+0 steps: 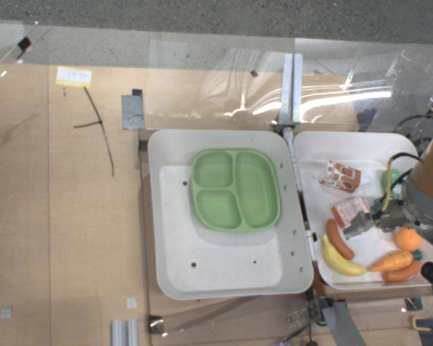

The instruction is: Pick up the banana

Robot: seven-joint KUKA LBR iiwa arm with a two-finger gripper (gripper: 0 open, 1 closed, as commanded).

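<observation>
The yellow banana [340, 259] lies curved near the front left corner of the right bin [310, 157]. Just above it rests a red-brown sausage [339, 238]. My gripper [361, 225] hangs low over the right bin, a little up and to the right of the banana, next to the sausage and a red-and-white packet [350, 209]. Nothing shows between the gripper and the banana; they stand apart.
An orange [408, 238] and two carrots [394, 261] lie right of the banana, under the arm. A brown carton [340, 176] and a green item [392, 179] sit farther back. The left bin [224, 265] holds a green divided plate [236, 189].
</observation>
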